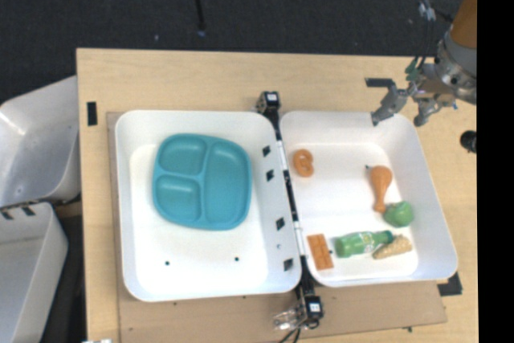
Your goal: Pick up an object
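Fingers of the gripper [399, 110] are seen spread apart and empty above the right bin's [438, 229] far rim. A drumstick [381, 185] is found inside, beside a green ball [398, 214].

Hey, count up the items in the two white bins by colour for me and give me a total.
Teal: 1, the divided plate in the left bin
Orange: 3, the round piece, the drumstick, the flat block, in the right bin
Green: 2, the bottle, the round piece
Tan: 1, the corn-like piece
Total: 7
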You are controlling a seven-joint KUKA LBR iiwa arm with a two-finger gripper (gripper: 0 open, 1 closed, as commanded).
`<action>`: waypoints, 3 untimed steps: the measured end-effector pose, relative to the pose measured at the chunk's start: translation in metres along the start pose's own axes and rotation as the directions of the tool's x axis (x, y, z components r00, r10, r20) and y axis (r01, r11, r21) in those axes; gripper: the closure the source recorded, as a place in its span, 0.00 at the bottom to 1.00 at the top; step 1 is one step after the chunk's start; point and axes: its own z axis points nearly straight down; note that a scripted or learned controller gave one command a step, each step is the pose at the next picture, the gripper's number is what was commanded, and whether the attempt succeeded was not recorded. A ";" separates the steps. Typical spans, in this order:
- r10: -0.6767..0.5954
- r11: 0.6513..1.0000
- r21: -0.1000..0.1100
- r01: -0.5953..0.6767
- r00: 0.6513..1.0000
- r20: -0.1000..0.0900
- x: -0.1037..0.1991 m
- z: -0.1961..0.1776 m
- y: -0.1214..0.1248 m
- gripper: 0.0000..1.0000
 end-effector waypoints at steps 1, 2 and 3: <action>-0.003 1.000 -0.013 0.003 1.000 0.002 0.000 -0.008 0.002 0.00; -0.006 1.000 -0.009 0.006 1.000 0.004 0.000 0.044 0.013 0.00; -0.003 1.000 -0.008 0.003 1.000 0.004 -0.004 0.106 0.016 0.00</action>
